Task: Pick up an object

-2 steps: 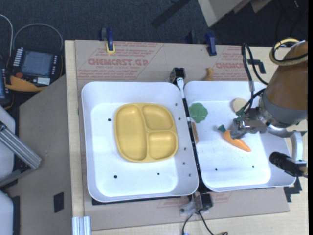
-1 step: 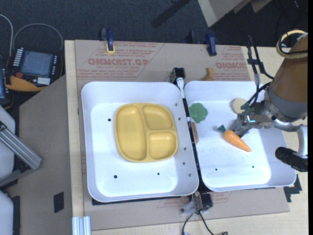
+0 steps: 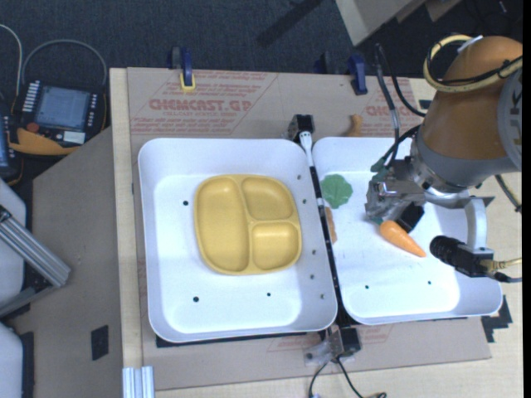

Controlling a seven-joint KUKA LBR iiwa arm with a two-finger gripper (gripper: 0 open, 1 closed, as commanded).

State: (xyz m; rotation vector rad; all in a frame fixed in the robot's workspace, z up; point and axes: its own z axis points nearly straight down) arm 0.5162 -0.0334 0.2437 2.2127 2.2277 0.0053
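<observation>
Orange carrot (image 3: 402,238) in right bin (image 3: 398,301)

The gripper (image 3: 383,208) fingertips are too small and shadowed to tell apart. Just beside it, the orange carrot's (image 3: 402,238) upper end is hidden under the wrist hardware. The arm's (image 3: 469,98) upper part runs off the right edge behind the gripper. Past the green object (image 3: 337,190), a small brown item (image 3: 329,224) on the bin divider is too small to identify.

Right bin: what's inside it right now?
In the right bin: a green leafy piece near its left wall, an orange carrot mid-bin, and a black object touching the carrot. The arm's gripper covers the floor behind them, so anything there is hidden.
</observation>
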